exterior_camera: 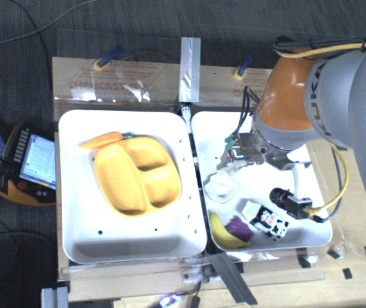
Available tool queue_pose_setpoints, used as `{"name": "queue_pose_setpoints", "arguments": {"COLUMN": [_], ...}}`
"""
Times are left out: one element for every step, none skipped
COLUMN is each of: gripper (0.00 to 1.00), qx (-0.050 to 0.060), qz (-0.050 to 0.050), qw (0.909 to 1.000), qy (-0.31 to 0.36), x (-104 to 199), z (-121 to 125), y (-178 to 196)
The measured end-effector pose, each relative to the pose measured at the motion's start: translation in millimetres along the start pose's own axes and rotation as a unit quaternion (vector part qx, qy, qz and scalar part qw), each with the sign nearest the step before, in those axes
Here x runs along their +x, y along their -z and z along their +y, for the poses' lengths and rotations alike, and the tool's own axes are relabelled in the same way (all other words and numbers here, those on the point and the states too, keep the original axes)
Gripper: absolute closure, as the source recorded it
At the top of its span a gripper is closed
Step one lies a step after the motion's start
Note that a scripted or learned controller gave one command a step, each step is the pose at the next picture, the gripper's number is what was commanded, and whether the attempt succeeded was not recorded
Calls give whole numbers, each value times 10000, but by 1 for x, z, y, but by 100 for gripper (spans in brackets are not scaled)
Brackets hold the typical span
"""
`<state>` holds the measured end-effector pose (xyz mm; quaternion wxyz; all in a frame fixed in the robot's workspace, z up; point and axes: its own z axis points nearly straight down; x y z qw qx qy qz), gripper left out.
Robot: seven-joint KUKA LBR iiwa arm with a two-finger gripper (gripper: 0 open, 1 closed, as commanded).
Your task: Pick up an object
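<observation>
We see two bins of smooth, glossy white plastic. The yellow divided tray looks like matt plastic. The small cup is clear, shiny plastic. The tabletop looks like bare wood under glossy clear film.

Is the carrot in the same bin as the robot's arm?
No, the carrot lies in the left bin beside the yellow tray, while the arm reaches over the right bin.

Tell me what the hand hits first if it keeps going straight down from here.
Probably the clear cup lying in the right bin: the hand hangs just above it in this view. Depth is hard to judge from a slanted camera, so it could reach the bin floor beside the cup instead.
</observation>
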<state>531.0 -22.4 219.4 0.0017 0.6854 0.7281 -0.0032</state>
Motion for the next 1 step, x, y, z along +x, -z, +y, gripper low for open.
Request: {"name": "queue_pose_setpoints", "arguments": {"gripper": [100], "qx": [2], "qz": [20], "qw": [10000], "qy": [6], "x": [-31], "z": [47], "y": [0]}}
